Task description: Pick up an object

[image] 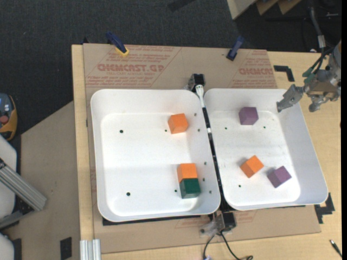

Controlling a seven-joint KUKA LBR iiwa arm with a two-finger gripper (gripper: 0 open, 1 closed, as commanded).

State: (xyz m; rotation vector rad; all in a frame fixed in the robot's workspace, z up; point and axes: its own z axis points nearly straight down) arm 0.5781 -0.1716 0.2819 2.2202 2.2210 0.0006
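The left bin point(103, 145) holds an orange cube point(178, 123) near its middle back. A second orange cube point(187, 171) sits at its front right, touching a green cube point(190, 188) just in front of it. In the right bin point(303, 145) lie a purple cube point(248, 115) at the back, an orange cube point(251, 166) and another purple cube point(278, 176) toward the front. My gripper point(301, 102) hangs over the right bin's back right corner, to the right of the back purple cube. Its fingers are spread open with nothing between them.
Both bins rest on a brown cardboard sheet point(141, 64), held by blue clamps point(116, 43) at the back. A black bracket point(196, 82) sits between the bins at the back. Cables and a fitting point(222, 223) lie at the front.
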